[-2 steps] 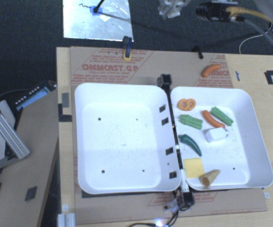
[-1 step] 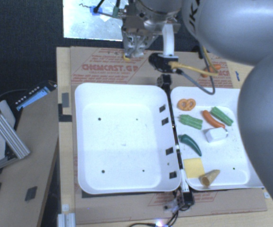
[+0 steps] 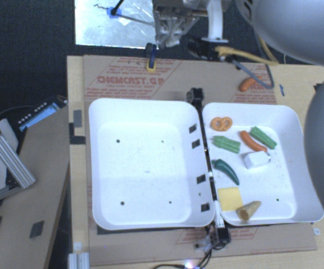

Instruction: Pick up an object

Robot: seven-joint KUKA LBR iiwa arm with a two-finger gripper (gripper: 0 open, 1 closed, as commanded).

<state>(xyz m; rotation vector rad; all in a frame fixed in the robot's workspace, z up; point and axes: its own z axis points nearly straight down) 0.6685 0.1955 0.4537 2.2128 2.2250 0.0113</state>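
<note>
Pretzel (image 3: 221, 124) lies near green pod (image 3: 226, 144), carrot (image 3: 253, 141), white block (image 3: 257, 159).

We read red print along the far edge of the cardboard sheet (image 3: 128, 77) under the bins; it looks like "CHEMCAST GP", though blurred. On the grey arm (image 3: 274, 10), dark letters "UK" show partly. We make out nothing else.

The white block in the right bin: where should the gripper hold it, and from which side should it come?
Grip the white block across its short sides, coming straight down from above. It lies flat and looks boxy. The orange sausage-shaped toy sits close at its far edge, so place the fingers away from that edge.
</note>
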